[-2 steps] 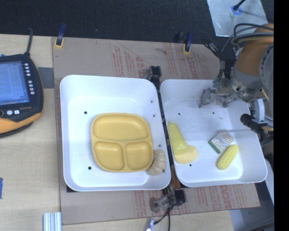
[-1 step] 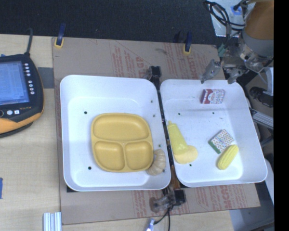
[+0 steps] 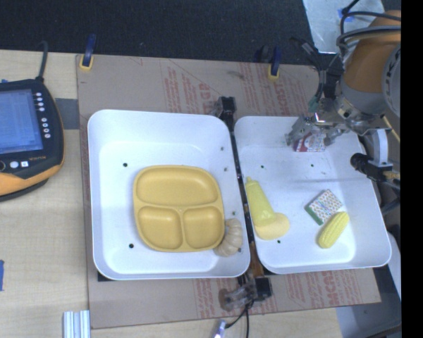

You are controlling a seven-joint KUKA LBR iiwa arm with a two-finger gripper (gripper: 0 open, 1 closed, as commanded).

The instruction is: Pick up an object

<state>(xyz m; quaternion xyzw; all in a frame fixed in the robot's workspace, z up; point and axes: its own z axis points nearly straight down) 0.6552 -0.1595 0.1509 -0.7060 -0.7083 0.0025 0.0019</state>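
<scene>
Near the front of the right bin (image 3: 366, 259) lies a corn cob (image 3: 333, 230), while the gripper (image 3: 312, 136) reaches the far edge, seemingly clenched on a small red-and-white packet (image 3: 312, 143).

bench (image 3: 35, 259) bears cardboard sheet (image 3: 162, 83), pendant (image 3: 17, 139).

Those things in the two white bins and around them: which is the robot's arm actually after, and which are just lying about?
For the job:
gripper
small red-and-white item beneath it
yellow bottle
toy corn
patterned block
yellow divided plate
beige lump

Lying about:
control tablet
blue clamps
</scene>
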